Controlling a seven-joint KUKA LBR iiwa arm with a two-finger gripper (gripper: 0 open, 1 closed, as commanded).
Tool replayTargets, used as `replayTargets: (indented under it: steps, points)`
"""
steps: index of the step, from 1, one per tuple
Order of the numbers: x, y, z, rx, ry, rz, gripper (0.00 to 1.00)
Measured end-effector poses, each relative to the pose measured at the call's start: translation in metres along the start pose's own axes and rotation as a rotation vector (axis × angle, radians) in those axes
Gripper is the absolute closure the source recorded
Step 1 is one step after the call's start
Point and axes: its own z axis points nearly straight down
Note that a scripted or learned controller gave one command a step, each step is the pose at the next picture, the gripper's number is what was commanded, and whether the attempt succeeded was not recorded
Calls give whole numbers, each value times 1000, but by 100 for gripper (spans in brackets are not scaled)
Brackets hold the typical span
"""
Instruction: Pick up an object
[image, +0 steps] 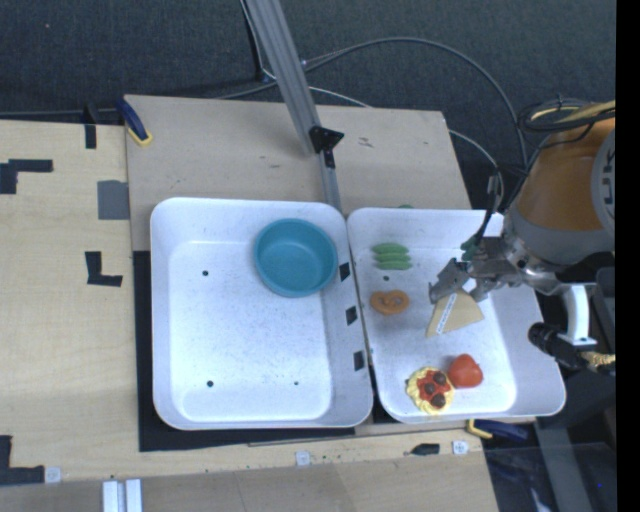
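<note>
Robot gripper (452, 291) poised over a cheese wedge (455, 315) in the right bin (530, 400) — finger state unclear — blue bowl (295, 257) in left bin (190, 400).

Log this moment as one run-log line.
gripper: over right white bin, at pale yellow wedge | grasp: unconfirmed | nearby: red round piece, green ridged piece | left white bin: blue bowl

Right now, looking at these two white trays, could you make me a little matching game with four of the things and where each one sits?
Things:
1. blue bowl
2. green toy
3. red toy
4. tan wedge

Places:
A. right bin, near front edge
B. left bin, back right corner
C. right bin, just under the gripper
D. right bin, back left area

Pairs: 1-B, 2-D, 3-A, 4-C
</note>
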Motion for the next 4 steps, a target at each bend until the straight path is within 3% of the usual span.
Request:
replayTargets:
  steps: [1, 4]
  points:
    - [-9, 5, -50, 1, 0, 0, 100]
    - [131, 27, -30, 6, 1, -3, 100]
